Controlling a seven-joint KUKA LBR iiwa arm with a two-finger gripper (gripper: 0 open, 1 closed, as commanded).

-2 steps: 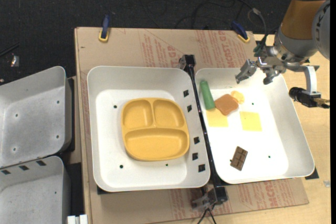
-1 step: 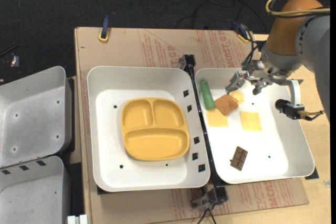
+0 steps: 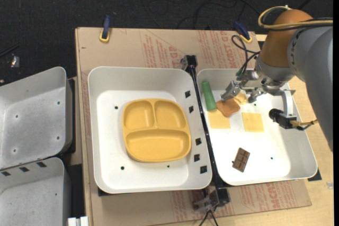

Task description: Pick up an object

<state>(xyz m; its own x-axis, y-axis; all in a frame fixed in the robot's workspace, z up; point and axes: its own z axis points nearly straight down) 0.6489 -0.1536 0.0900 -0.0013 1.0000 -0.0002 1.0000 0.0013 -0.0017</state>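
- Over the right bin [image 3: 296,166], the jaws [image 3: 239,90] hang low at the end of the grey arm [image 3: 312,61]; whether they are released or clenched I cannot tell from this slant.
- Just below the jaws, perhaps touching them, lies a brown toast-like piece [image 3: 229,108], the likeliest target.
- Just left of the jaws: a green stick [image 3: 208,96], lying along the bin wall.
- Below the jaws: two yellow cheese-like slices [image 3: 220,121] [image 3: 253,121]; further below, well apart, a chocolate piece [image 3: 241,159].
- Well to the left of the jaws: a yellow divided plate [image 3: 157,130] in the left bin [image 3: 100,114].
- Judgement: centre squarely over the brown piece, descend straight, close firmly, and avoid dragging the slice beneath or nudging the stick.
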